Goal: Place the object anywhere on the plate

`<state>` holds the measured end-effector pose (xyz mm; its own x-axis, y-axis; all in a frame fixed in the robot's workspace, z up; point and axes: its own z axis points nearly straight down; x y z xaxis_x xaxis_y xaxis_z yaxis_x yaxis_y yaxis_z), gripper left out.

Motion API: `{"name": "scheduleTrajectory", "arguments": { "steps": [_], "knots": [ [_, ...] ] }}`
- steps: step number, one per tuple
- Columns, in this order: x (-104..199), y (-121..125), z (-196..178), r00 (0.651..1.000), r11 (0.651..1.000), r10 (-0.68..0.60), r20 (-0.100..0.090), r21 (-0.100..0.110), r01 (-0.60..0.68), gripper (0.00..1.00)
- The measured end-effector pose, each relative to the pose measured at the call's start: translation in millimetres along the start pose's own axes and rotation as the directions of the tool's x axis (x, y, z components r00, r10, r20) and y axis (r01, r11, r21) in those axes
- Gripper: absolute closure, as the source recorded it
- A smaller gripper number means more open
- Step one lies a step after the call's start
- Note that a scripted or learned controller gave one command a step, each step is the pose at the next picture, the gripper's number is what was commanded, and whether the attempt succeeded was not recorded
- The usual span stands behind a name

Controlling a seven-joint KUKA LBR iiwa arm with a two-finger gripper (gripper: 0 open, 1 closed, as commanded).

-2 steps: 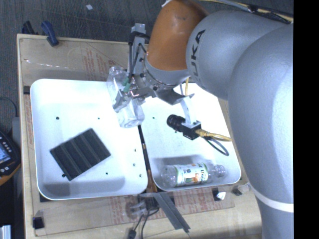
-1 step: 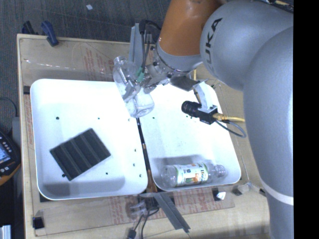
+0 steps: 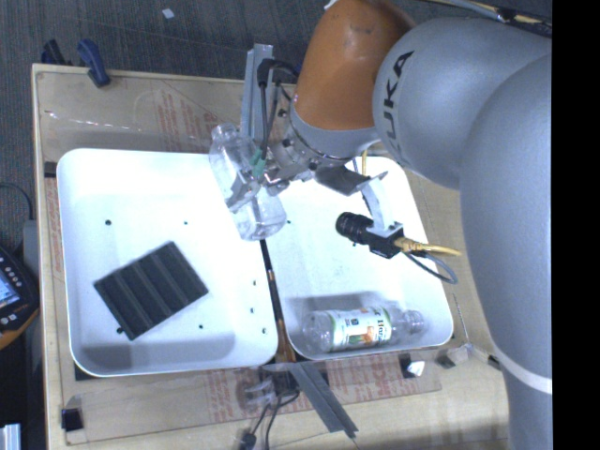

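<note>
A clear plastic bottle (image 3: pixel 358 329) with a printed label lies on its side in the right-hand bin (image 3: pixel 427 216), against the near wall; its long axis runs left to right, the narrow end toward the right. A dark, ribbed, rectangular plate (image 3: pixel 151 289) lies flat and skewed in the left-hand bin (image 3: pixel 80 181). The gripper (image 3: pixel 251 184) hangs over the divide between the bins; whether its jaws are parted or closed cannot be told through the glassy clutter there.

A pale wooden bench (image 3: pixel 141 111) stands on dark grey carpet (image 3: pixel 141 7), a blue clamp (image 3: pixel 94 61) at its corner.
</note>
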<state>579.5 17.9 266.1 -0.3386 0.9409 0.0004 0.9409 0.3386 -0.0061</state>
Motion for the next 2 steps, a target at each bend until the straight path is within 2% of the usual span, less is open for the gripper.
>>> {"name": "scheduleTrajectory", "arguments": {
  "steps": [1, 2],
  "knots": [
    [-15.8, -9.3, -4.3, 0.998, 0.998, 0.065, 0.000, -0.002, -0.065, 1.00],
    [-7.5, 6.3, 22.0, 0.994, 0.994, 0.110, -0.001, 0.001, -0.110, 1.00]
  ]
}}
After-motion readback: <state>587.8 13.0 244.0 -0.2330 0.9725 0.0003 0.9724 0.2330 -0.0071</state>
